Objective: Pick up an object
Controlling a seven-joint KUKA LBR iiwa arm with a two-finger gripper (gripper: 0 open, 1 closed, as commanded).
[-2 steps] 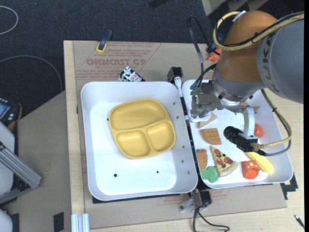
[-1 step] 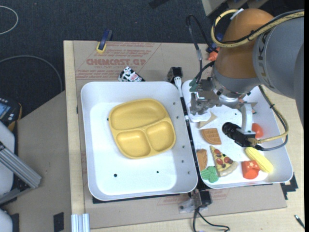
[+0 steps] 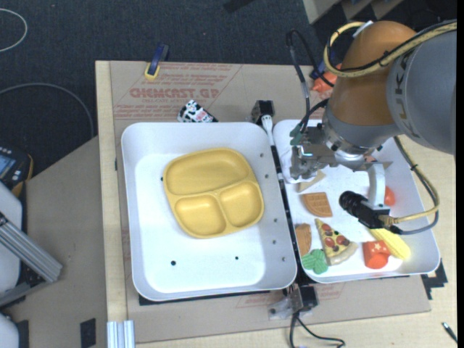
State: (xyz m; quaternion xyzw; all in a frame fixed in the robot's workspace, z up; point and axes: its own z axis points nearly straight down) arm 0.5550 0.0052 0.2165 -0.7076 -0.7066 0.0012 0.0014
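Gripper (image 3: pixel 304 167) poised low over the right bin (image 3: pixel 424 256), above the toy food.
Jaw state cannot be told; the cracker (image 3: pixel 317 204) lies just below, a likely target.

Bench (image 3: pixel 109 194) bears 2 white bins (image 3: pixel 145 267)

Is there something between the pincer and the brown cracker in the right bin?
Nothing visible stands between them. The pincer hangs just above the brown cracker, with bare white bin floor between.
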